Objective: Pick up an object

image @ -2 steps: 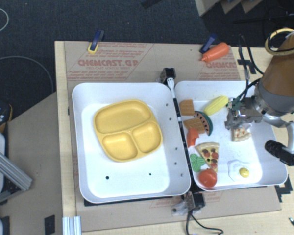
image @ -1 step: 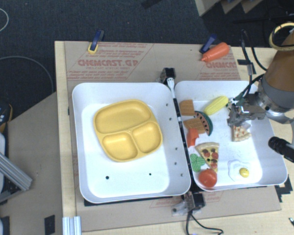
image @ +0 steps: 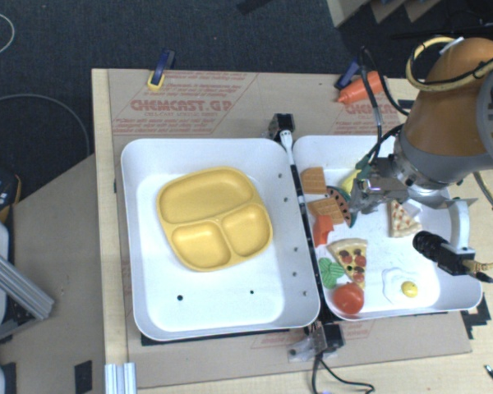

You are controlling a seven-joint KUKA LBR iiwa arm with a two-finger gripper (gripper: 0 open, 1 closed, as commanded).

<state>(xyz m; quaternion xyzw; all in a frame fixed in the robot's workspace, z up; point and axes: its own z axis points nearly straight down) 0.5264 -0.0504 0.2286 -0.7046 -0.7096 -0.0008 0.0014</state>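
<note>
Dark carpet surrounds a cardboard-topped desk [image: 189,97], and on it sit two shallow white bins side by side. Left bin [image: 140,220] carries a yellow divided plate [image: 214,217], three compartments, lying flat and well apart from any action. Right bin [image: 452,298] is where it's all happening: a scatter of toy food along its left side and front.

Down the line we go: a brown block [image: 313,180] near the divider, an orange piece [image: 325,212] just below it, a pizza slice [image: 350,257] with red dots, something green [image: 332,272] touching a red tomato [image: 349,299] at the front, a fried egg [image: 401,286] beside that, and a second, paler wedge [image: 403,218] further right.

And the arm [image: 452,97] is in, reaching from the right, wrist low over the upper middle of the right bin. The end effector [image: 363,194] hangs just beside the brown block and the orange piece, right over that cluster, but the wrist body blocks the tips, so I cannot tell whether it is released or clenched, and nothing can be seen caught in it.

So my read: approach made, arm lowered over the pile, grasp unconfirmed. Every toy I can see appears to rest in the bin. Securing one item and lifting it clear is all to come.
</note>
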